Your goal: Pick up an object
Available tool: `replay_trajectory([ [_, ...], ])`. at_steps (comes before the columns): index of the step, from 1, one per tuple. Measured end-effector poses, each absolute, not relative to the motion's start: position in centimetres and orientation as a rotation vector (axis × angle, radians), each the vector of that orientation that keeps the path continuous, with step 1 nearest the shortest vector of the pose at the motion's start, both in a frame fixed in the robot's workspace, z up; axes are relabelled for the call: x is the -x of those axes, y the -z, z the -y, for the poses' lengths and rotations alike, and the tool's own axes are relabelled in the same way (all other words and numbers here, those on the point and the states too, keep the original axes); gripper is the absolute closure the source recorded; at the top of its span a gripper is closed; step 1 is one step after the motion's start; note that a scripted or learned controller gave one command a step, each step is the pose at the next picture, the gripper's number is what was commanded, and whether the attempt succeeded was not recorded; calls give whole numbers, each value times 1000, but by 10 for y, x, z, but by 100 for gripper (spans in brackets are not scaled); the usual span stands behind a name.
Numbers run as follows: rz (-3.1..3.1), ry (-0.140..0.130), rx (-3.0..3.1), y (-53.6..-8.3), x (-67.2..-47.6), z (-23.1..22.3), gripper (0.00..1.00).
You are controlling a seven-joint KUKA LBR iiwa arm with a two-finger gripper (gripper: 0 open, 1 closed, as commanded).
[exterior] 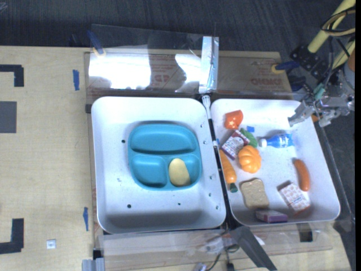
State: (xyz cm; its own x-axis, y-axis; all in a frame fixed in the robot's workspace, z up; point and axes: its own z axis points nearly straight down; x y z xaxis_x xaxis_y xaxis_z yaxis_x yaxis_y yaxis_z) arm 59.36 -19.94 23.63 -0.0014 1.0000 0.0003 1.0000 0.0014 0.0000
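The right bin (324,151) holds several toy foods: a red pepper (233,118), a small printed packet (232,145), an orange pumpkin (250,158), a clear bottle with a blue cap (276,140), a sausage (303,174), a carrot (228,171), a bread slice (255,192), a second packet (293,195) and a purple bar (271,215). My gripper (302,114) hangs over the bin's far right corner, above and right of the bottle, touching none of them. Nothing shows in it.
The left bin (107,151) carries a blue divided tray (163,151) with a yellow egg-shaped piece (179,172) in its lower right compartment. A clear plastic sheet (152,66) stands behind the bins. Cables and yellow hose (330,27) crowd the upper right.
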Motion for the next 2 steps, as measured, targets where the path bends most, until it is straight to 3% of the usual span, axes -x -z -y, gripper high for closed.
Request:
replay_trajectory([
  [1, 2268, -7, 2161, -110, -574, 174, 0],
  [2, 2190, 22, 2242, -89, -595, 207, 0],
])
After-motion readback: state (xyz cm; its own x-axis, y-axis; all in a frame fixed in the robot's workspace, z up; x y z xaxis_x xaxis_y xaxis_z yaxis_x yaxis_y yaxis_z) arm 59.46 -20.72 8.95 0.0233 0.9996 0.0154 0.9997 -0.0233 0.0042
